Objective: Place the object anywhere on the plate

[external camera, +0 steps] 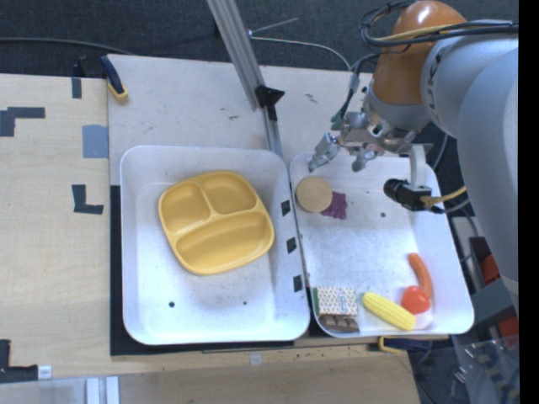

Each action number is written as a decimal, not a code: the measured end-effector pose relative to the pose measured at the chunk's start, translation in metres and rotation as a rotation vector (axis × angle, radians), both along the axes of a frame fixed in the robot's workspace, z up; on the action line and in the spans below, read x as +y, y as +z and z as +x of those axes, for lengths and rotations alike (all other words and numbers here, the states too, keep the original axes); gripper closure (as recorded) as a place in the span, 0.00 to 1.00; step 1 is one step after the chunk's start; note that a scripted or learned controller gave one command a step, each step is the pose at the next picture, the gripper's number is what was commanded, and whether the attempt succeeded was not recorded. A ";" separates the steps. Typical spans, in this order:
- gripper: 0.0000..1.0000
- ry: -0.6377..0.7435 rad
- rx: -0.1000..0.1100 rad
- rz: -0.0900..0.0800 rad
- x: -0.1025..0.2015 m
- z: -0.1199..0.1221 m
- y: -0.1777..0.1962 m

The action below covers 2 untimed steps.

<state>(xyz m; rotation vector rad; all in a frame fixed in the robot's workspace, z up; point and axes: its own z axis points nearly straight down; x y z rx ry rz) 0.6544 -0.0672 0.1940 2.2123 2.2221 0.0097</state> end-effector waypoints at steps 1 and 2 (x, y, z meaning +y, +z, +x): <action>0.00 0.002 0.016 0.003 0.084 -0.101 -0.006; 0.00 -0.015 0.004 -0.013 0.132 -0.094 -0.033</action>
